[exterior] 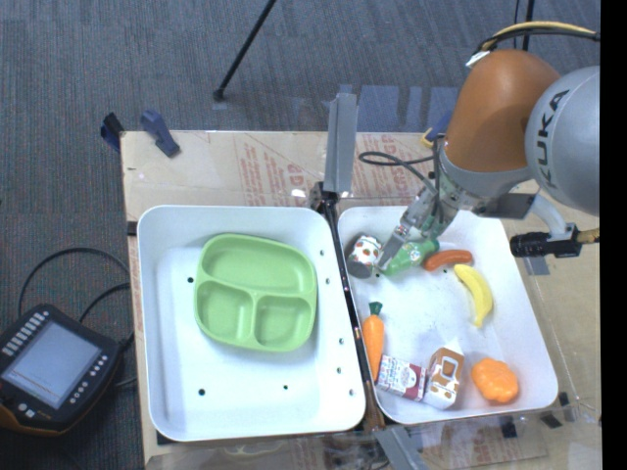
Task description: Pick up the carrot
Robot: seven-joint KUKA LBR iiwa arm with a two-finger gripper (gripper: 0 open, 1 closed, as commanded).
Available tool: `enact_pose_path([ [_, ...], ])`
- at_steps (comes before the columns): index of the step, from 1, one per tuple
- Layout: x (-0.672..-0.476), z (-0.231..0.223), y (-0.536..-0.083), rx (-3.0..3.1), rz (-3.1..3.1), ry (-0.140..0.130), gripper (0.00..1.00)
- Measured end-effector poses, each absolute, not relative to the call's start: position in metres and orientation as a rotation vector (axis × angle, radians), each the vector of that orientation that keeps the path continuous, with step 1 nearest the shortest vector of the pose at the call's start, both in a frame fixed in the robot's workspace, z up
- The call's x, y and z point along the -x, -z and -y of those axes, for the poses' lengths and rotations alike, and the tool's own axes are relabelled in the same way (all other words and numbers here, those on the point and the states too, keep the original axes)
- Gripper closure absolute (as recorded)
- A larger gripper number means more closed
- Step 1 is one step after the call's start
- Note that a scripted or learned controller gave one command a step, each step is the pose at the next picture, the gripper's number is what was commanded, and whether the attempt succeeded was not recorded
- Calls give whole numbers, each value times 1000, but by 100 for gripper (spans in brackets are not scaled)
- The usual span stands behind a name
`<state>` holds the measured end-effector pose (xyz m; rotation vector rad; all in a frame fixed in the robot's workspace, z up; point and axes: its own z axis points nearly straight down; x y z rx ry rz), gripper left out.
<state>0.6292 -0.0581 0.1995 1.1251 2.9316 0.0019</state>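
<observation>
Progress on my end: basically nil so far, as I read it. Largest first: grey KUKA arm w/ orange band (509, 116) reaches in from the right, over the back of the right-hand shallow white plastic bin (524, 292). Left-hand shallow white bin (167, 262) carries a pale green three-compartment plastic plate (258, 292), nothing to do w/ this job. Two-finger gripper (407, 241) sits low at the rear of the right bin, right on top of a green bottle-shaped toy (413, 257), w/ a small white ball w/ dark patches (364, 253) just beside it and a red-orange sausage-shaped toy (449, 258) on the other side. Jaws: I can't tell if they're apart or together, too small and too cluttered there. Target, the small orange toy carrot w/ green top (373, 335), lies flat on the bin floor along the left wall, green end toward the back, apart from the gripper and nearer the front. So not grasped, not lifted. Left to do, imo: bring the gripper over the carrot, descend, close, lift. Other bits: yellow banana toy (477, 292), orange rounded fruit toy (494, 380), small printed cartons (421, 375) near the front.
</observation>
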Motion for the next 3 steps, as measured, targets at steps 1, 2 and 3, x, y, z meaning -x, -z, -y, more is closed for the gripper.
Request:
enact_pose_path([
  [1,-629,58,-200,-1125,-2932,-2,0],
  [2,-629,58,-200,-1125,-2932,-2,0],
  [3,-533,9,-186,-1255,-2882,1,0],
])
